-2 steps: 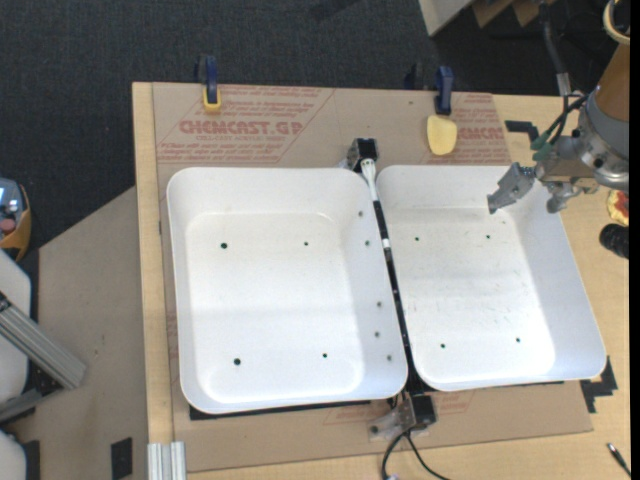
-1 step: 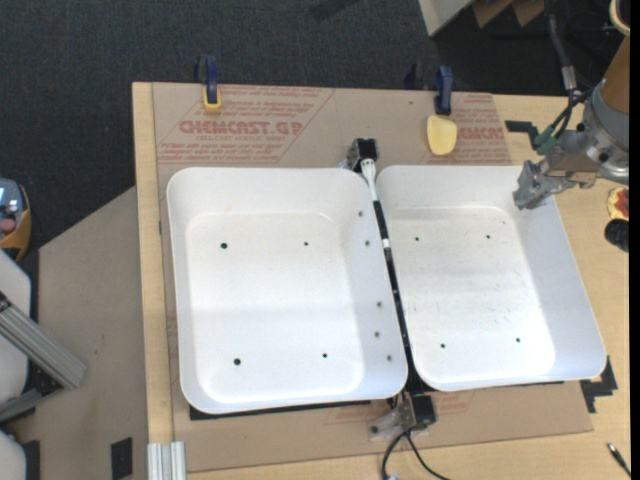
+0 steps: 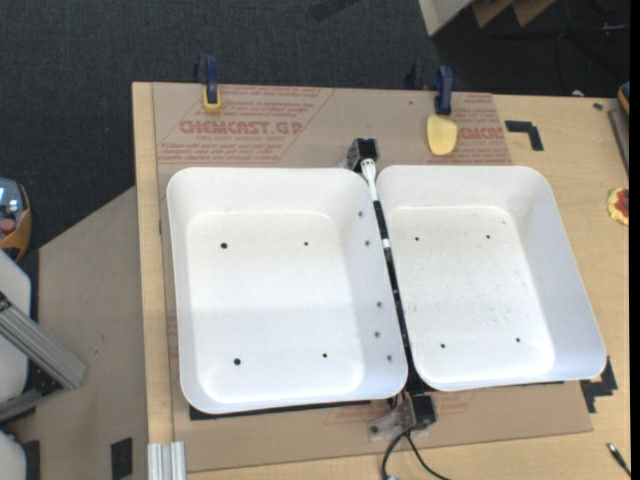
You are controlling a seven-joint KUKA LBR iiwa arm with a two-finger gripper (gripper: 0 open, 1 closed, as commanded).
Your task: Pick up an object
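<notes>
Tabletop (image 3: 300, 118) of brown cardboard carries two shallow white plastic bins side by side: left bin (image 3: 190, 268), right bin (image 3: 560, 268), rims touching. Black cable (image 3: 385, 258) runs along seam between them. Tool state: cannot tell. Object to pick: cannot tell where.

- L bin (image 3: 190, 268) & R bin (image 3: 560, 258) sit side by side on board (image 3: 150, 218), rims touching at centre.
- Clamp (image 3: 209, 80) on board's far edge, behind L bin; 2nd clamp (image 3: 443, 88) behind R bin.
- Small lump (image 3: 441, 135) on board just behind R bin, below 2nd clamp.
- Cable (image 3: 400, 448) at near edge, by the bins' seam.
</notes>
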